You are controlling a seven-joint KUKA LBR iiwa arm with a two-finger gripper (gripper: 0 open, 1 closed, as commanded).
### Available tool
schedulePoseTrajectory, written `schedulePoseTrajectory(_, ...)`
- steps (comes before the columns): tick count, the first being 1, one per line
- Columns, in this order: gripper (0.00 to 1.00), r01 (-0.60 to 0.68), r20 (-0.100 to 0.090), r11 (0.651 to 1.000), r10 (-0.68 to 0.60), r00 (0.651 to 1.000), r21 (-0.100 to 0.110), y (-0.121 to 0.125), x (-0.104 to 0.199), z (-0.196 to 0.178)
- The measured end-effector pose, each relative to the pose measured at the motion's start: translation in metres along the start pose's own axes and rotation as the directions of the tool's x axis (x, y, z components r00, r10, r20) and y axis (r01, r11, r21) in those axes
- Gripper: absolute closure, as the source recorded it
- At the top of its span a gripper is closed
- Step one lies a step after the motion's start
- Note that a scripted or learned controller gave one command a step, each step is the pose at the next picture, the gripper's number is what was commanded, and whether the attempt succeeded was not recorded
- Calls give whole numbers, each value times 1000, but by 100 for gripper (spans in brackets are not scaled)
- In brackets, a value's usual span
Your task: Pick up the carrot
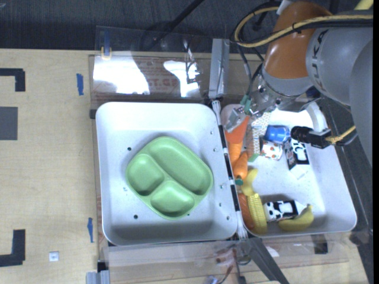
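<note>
Seemingly the pickup is not yet done: the carrot (238, 148) lies in the right bin (331, 185) against its left wall, with the gripper (253, 108) hanging just above its upper end, and I cannot tell how its jaws stand. Below the carrot lie a corn cob (256, 210) and a banana (298, 218); the left bin (118, 120) beside them holds a green divided plate (169, 176).

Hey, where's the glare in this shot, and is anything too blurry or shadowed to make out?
In the camera view, bright glare washes over the clear panel behind the left bin; the green divided plate is evenly lit and sharp; the arm looms large and soft-edged; the gripper is small and cluttered above the carrot.
</note>
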State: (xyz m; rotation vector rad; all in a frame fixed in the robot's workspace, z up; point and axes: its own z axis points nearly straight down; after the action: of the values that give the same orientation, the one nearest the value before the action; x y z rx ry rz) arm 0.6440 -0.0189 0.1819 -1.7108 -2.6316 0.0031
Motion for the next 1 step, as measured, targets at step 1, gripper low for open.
schedulePoseTrajectory(1, 100, -116, 2, 993, 116, 993, -2, -20, -51, 0)
